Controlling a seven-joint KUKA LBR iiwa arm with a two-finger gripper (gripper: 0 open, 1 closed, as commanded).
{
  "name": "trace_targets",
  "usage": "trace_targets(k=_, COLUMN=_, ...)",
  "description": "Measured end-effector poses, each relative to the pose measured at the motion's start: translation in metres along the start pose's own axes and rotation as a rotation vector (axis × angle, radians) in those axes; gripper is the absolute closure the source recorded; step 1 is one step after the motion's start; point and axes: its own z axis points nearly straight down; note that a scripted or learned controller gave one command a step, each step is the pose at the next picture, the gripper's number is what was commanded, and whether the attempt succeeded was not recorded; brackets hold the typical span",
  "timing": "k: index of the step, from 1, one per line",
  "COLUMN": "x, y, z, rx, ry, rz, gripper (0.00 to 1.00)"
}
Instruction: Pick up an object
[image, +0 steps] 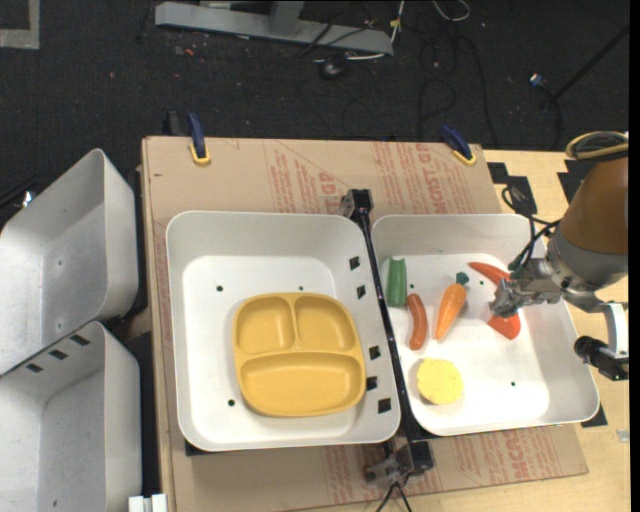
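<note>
1. Camera view, the desk: a brown cardboard-covered desk (250, 165) carries two shallow white bins side by side, the left bin (190, 300) and the right bin (560, 390), their inner walls meeting along a dark divider.
2. Left bin: a yellow plastic plate with three compartments (298, 352) lies flat in the middle, alone there.
3. Right bin, left part: a small green block (397, 281) sits against the inner wall; just below it lies a red-orange sausage-shaped toy (417, 321), and beside that an orange toy carrot with a green top (450, 306), tilted, close to the sausage but apart from it. A round yellow toy (439, 381) lies nearer the front, apart from the others.
4. Right bin, right part: a red curved pepper-like piece (487, 271) lies near the back, and a red-orange wedge-shaped piece (505, 324) lies just below the tool.
5. The tool (510, 300) hangs low over the right bin, between those two red pieces and very near both; the carrot is the nearest neighbour to its left. Whether it is open or closed, or has hold of either piece, I cannot tell.
</note>
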Motion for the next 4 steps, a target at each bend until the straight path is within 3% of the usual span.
trace_targets(k=2, x=-0.005, y=-0.002, z=-0.086, rx=-0.003, ry=-0.001, rz=-0.002, gripper=1.00)
trace_targets(k=4, x=0.102, y=0.022, z=-0.089, rx=0.000, ry=0.001, rz=-0.008, gripper=1.00)
